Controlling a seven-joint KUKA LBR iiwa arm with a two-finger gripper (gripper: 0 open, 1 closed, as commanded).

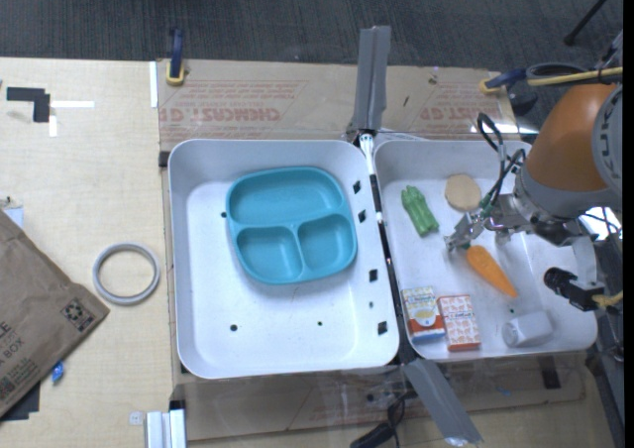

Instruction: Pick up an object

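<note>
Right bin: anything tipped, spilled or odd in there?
Nothing spilled or damaged. In the right bin, the carrot lies at a slant just under the gripper; the two small cartons lie flat side by side at the front wall. The green vegetable and round beige piece lie apart.

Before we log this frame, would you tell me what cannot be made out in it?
- Gripper, camera view: too small and dark against the right bin to tell whether it touches the carrot.
- Two small cartons: print too small to read.
- Grey object in the bin's near right corner: too blurred to identify.
- Arm: cut off by the right edge.
</note>
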